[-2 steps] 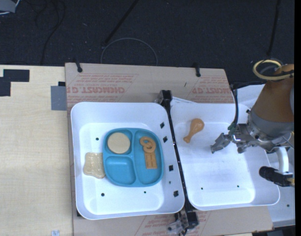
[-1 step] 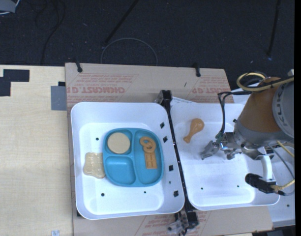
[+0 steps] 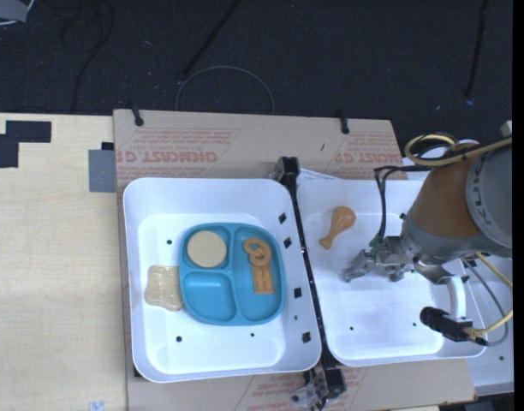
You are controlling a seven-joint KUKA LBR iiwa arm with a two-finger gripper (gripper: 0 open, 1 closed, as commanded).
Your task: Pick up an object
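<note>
Black carpet and a pale bench are framing two white bins [image 3: 151, 204], and the gripper [image 3: 354, 270] is hovering low in the right one, its jaws too blurred to tell. Up and slightly left of them a toy drumstick [image 3: 337, 226] is lying, apart from the jaws; it is probably light, stiff, smooth plastic, best pinched across its narrow shank.

A tan toy drumstick [image 3: 336, 226] lies flat in the right bin, upper middle of the frame — fat end up and right, thin end pointing down-left.
</note>
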